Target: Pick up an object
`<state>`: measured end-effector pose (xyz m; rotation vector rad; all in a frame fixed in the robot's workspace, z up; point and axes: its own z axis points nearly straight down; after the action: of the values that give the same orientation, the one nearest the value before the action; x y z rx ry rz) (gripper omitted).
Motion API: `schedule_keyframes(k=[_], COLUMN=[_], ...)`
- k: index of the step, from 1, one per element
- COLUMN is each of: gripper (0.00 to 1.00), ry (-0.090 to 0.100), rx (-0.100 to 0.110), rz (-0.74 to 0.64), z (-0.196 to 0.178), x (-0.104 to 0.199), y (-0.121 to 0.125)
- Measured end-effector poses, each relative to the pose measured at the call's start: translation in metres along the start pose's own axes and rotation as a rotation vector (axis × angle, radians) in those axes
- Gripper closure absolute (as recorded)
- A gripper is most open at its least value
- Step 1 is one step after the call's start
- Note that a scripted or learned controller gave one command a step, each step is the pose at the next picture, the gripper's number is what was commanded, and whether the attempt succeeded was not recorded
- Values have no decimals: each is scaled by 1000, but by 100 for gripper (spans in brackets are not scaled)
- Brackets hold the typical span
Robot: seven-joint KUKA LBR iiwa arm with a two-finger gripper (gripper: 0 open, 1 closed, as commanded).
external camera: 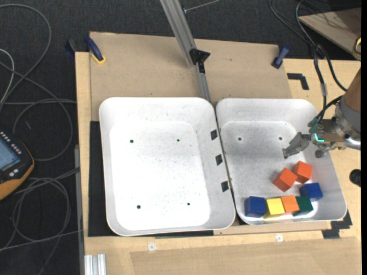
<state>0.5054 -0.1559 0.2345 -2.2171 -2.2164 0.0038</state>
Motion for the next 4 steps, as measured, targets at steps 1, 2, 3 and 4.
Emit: schedule_keyframes(k=[1,2,3,4], gripper=[0,0,0,0], ry=[-2,0,0,-2], rx=[-6,0,2,-9], rz=[-1,0,0,-1], z=[-2,45,108,134], x=[0,0,2,2], y=[1,9,12,14])
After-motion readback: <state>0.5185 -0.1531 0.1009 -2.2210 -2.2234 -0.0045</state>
